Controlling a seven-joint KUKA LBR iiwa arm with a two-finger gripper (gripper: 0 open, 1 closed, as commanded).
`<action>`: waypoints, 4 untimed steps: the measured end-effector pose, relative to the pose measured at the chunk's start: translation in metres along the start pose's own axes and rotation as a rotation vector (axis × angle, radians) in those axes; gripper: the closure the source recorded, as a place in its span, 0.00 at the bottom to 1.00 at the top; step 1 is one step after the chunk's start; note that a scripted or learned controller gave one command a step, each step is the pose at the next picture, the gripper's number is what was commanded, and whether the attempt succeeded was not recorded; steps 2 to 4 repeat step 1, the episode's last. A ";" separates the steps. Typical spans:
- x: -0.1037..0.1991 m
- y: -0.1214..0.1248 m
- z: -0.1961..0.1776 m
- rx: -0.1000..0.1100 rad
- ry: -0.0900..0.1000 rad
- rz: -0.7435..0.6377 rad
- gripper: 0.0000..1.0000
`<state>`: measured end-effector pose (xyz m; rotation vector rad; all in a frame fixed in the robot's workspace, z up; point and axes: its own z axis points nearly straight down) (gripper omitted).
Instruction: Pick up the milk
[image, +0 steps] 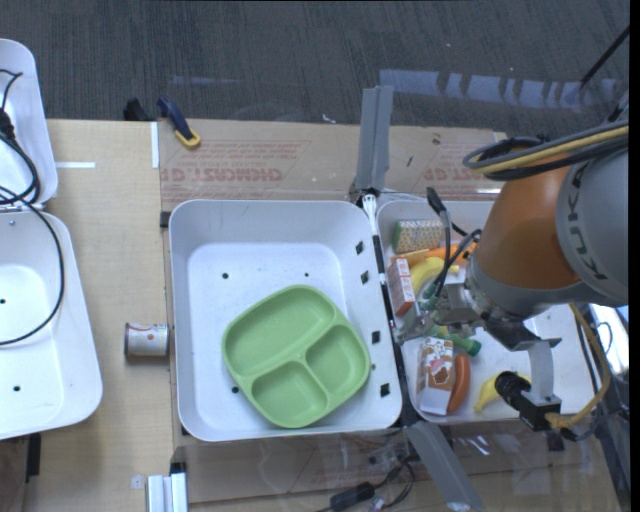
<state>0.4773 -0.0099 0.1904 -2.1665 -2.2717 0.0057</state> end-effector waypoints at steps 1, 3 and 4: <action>0.000 0.000 0.000 0.000 0.000 0.000 0.00; 0.000 0.000 0.000 0.000 0.000 0.000 0.00; 0.000 0.000 0.000 0.000 0.000 0.000 0.00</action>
